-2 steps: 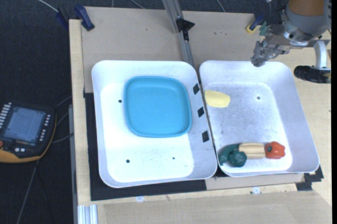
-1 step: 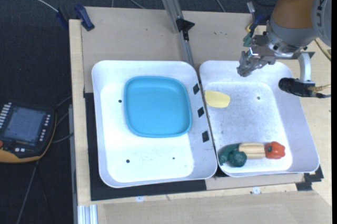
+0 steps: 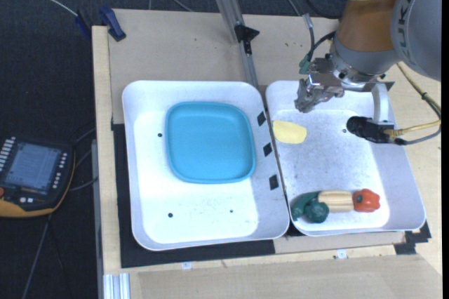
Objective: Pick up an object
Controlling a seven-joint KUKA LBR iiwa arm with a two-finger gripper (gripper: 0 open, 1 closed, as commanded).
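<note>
Tool (image 3: 306, 102) hovers over right bin's (image 3: 400, 171) far-left corner, likely lining up w/ yellow piece (image 3: 289, 132) just below; finger state can't be told.

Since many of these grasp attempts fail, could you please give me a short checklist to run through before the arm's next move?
1. Gripper above the right bin: ok.
2. Nearest target, the yellow piece, unobstructed: ok.
3. Gripper centred over the yellow piece: not ok, it sits up and to the right.
4. Finger opening: cannot tell.
5. Green piece, tan piece and red piece bunched at the near wall, away from the approach: ok.
</note>
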